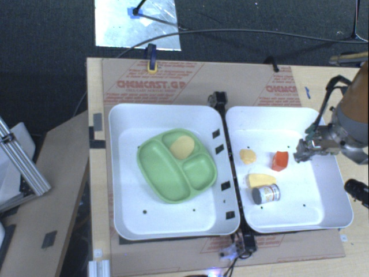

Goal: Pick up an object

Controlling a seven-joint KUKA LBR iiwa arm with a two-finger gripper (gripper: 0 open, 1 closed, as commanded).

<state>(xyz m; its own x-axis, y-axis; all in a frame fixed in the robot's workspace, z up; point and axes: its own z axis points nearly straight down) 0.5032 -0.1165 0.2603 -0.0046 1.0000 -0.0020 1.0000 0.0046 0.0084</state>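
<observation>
The right bin (323, 212) holds a red block (280, 160), a small yellow lump (247, 155), a yellow wedge (261, 180) and a small can lying on its side (266, 194). My gripper (303, 153) hangs over the right part of this bin, just right of the red block and a little apart from it. Nothing shows between its fingers. The arm comes in from the right edge.
The left bin (132, 212) carries a green divided plate (176, 165) with a yellow round item (182, 147) in its upper compartment. Black clips (219, 98) join the bins along the middle. A cable crosses the bench at the back.
</observation>
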